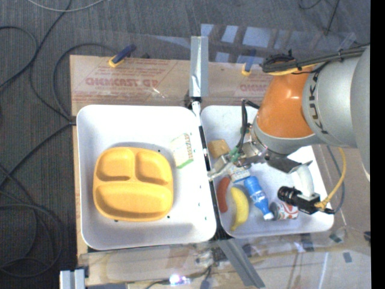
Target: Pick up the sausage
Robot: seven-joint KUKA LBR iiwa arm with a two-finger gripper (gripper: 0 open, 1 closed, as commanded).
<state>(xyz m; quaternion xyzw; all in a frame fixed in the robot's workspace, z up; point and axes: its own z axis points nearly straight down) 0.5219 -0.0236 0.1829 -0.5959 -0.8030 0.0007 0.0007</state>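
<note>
We see the sausage (pixel 223 195) lying in the right bin (pixel 322 221), close to its left wall, with the yellow banana (pixel 239 207) just beside it on the right and a blue tube (pixel 257 195) past that. The gripper (pixel 231 161) hangs just above the sausage's far end, and we cannot tell how it is set. In the left bin (pixel 120 116) sits a yellow tray (pixel 133 183).

From my feed the arm (pixel 337 101) is a chunky rounded grey casing with a glossy orange band (pixel 286 104) above the wrist, and I can see part of the black KUKA lettering. A black cable runs along its top, a yellow one loops underneath.
</note>
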